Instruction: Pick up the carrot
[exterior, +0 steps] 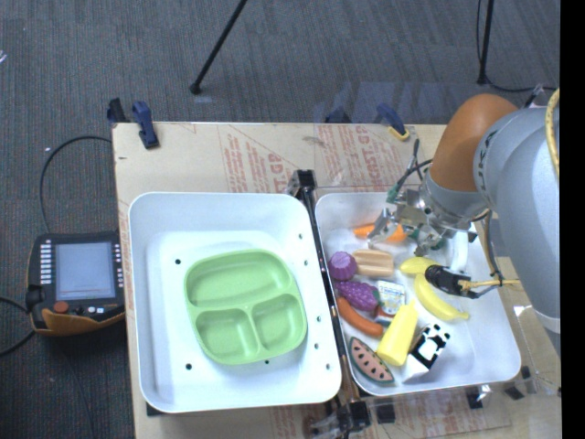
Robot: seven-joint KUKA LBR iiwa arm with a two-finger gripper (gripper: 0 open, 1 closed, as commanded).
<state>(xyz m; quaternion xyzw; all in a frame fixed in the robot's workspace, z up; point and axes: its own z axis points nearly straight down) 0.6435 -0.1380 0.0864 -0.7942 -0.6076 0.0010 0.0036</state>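
My tool (399, 219) sits low over the carrot (381, 231), orange showing just under and left of it; can't tell how wide it is. Risk: bread (373, 262) and banana (437, 293) crowd close below, so I may nudge them or slip off.

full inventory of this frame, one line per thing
bins: 2, white, side by side on bench
tray: 1, green, three compartments, left bin
carrot: 1, orange, right bin top, under gripper
onion: 1, purple, right bin left side
grapes: 1 bunch, purple, below onion
bananas: 2, yellow, right bin middle
watermelon slice: 1, red and green, right bin bottom
yellow block: 1, beside watermelon slice
pendant: 1, black, floor left
arm: 1, grey, orange band
gripper: 1, over carrot
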